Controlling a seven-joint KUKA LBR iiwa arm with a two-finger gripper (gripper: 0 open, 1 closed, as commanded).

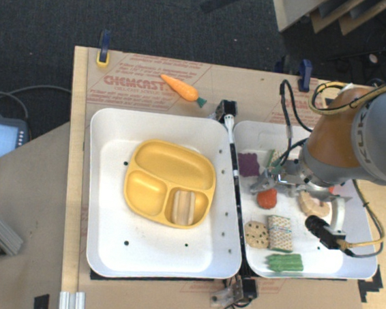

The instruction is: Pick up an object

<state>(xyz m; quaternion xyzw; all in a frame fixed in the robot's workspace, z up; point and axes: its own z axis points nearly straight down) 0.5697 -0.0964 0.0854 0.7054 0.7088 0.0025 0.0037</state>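
My gripper [270, 181] hangs low in the right bin [325, 266], at its left-middle, just above a small red tomato-like piece [266, 198]. A purple piece [248, 164] lies just left of the gripper. Nearer the front lie a round speckled cookie [257, 235], a patterned wafer [281, 233] and a green piece [284, 263]. A beige piece [309, 202] shows partly under the wrist. The arm's orange band [331, 141] and grey body cover the bin's back right part.
The left bin [103, 230] holds a yellow divided plate [158, 164] with a pale bread-like piece [183, 207] in its right compartment. An orange carrot [181, 87] lies on the cardboard behind the left bin. Black cables [289, 119] loop behind the right bin.
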